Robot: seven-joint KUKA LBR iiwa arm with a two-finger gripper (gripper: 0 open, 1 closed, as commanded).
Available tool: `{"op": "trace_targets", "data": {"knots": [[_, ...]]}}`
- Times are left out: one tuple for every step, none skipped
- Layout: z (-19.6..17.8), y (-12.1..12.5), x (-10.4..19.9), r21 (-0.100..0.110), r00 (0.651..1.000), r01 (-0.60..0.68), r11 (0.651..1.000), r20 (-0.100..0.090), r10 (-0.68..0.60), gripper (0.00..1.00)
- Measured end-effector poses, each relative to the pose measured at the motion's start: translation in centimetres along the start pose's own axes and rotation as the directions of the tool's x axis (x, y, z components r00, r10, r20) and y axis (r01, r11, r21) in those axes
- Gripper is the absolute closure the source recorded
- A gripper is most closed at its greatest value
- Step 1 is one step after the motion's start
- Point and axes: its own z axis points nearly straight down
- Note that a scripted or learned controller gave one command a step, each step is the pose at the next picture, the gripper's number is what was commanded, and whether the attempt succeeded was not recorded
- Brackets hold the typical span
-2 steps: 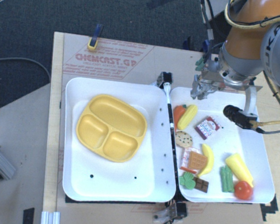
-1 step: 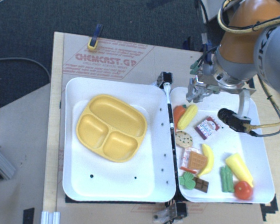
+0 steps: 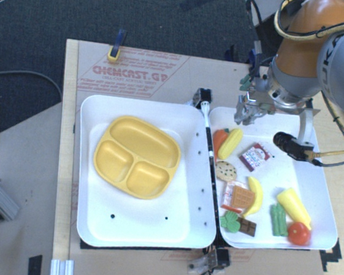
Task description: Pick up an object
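Observation:
My gripper [image 3: 246,116] hangs over the far left corner of the right bin [image 3: 324,200], just above and right of a yellow corn cob [image 3: 232,143] lying against an orange carrot [image 3: 220,139]. Nothing shows between its fingers. Spread through the same bin are a red-and-white packet [image 3: 255,156], a round cookie [image 3: 225,170], an orange wafer pack [image 3: 238,197], a banana [image 3: 255,193], a green broccoli piece [image 3: 231,220], a chocolate square [image 3: 247,227], a yellow wedge [image 3: 294,206], a green bean pod [image 3: 278,220] and a red tomato [image 3: 299,233].
The left bin [image 3: 90,155] holds a yellow three-compartment plate [image 3: 136,156]. A black clip [image 3: 202,96] sits at the top of the divider between the bins. A black cable end [image 3: 291,145] hangs from the arm over the right bin's far side.

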Motion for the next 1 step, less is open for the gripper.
{"op": "trace_targets", "data": {"knots": [[-0.33, 0.43, 0.18, -0.002, 1.000, 0.002, 1.000, -0.001, -0.002, 1.00]]}}
